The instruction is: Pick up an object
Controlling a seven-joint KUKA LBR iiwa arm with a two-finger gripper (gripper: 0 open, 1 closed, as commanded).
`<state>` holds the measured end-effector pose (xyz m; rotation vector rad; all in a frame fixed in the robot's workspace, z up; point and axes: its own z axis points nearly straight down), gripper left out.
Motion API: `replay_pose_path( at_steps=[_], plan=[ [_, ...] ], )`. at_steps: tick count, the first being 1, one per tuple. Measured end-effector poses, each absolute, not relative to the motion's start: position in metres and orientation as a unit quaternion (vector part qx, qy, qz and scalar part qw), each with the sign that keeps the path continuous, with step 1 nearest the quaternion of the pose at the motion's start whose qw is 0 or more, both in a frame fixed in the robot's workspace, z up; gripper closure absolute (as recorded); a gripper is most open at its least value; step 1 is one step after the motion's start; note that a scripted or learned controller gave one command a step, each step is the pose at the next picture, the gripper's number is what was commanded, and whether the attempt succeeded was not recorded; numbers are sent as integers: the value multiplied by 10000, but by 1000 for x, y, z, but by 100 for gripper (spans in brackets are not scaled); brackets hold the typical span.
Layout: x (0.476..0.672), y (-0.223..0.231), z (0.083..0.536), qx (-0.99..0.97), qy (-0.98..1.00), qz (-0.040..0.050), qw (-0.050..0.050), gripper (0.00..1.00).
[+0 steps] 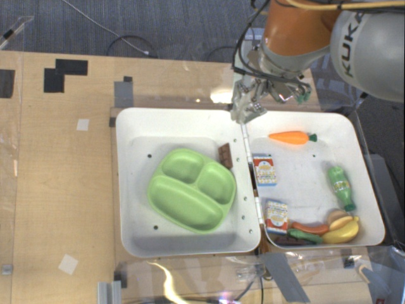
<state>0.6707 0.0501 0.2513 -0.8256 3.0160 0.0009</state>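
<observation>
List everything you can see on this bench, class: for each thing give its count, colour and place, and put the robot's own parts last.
bins: two, white, side by side on the bench
divided plate: one, green, left bin
brown bar: one, left bin, by the plate's far right edge
carrot: one, orange, right bin, far side
small cartons: two, white with red, right bin, left side
bottle: one, green, right bin, right side
banana: one, yellow, right bin, near right corner
arm: one, grey with orange band, top right
gripper: one, over the bins' far rims
</observation>
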Motion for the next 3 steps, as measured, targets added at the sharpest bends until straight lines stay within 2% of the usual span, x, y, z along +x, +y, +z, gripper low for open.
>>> replay_pose_path(
  at_steps=[1, 2, 3],
  plan=[
    [673, 51, 265, -2638, 9645, 1, 127, 100],
    [671, -12, 290, -3744, 9272, -17, 62, 100],
    [673, -9, 304, -3750, 9269, -22, 124, 100]
  ],
)
